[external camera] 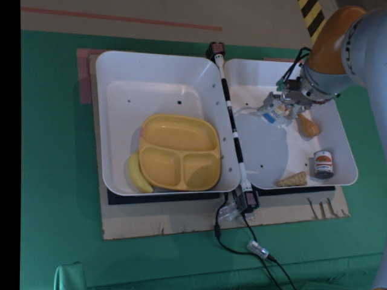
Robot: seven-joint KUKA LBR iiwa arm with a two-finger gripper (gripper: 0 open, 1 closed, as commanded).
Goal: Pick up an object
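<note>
Patience is what I'm counselling myself while lowering the end effector (272, 109), grip state unreadable, squarely beside the pear (308, 125) near the right bin (254, 71)'s far edge.

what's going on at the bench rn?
The arm reaches in from the right, its gripper low over the right bin, close to an orange pear-like piece. I can't tell whether it holds anything. A small can and a wedge lie near that bin's front edge. The left bin holds a yellow tray with a banana beside it, untouched.
</note>
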